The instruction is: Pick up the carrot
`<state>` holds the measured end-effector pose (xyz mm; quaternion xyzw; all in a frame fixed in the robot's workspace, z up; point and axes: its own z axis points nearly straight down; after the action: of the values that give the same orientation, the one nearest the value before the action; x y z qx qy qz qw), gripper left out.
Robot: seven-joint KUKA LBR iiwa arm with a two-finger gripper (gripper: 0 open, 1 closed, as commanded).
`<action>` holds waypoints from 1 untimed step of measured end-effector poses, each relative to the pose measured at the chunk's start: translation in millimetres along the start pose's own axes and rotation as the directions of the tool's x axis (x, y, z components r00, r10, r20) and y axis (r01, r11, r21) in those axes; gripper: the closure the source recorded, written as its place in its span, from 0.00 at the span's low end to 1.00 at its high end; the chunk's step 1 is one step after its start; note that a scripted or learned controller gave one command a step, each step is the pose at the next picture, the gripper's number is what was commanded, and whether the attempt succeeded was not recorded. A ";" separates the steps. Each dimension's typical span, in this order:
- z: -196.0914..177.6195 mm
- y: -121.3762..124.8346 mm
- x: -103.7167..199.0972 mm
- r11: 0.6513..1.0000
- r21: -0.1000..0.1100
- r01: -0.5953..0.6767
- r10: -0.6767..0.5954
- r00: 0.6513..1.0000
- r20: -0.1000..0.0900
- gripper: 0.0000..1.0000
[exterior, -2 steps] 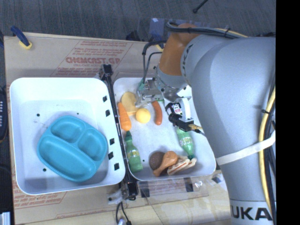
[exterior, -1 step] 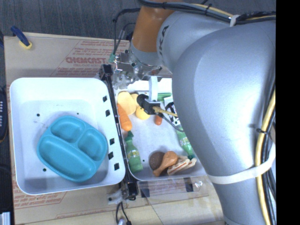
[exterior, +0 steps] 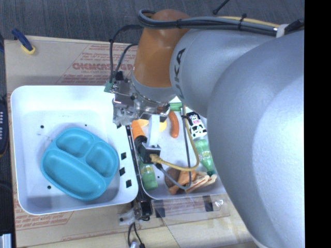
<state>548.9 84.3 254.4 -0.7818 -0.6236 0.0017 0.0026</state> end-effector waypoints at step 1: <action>83.3 -77.7 2.9 0.985 0.010 -0.171 0.171 0.985 0.007 1.00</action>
<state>473.3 104.6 171.5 -0.8324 -0.5540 0.0075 0.0047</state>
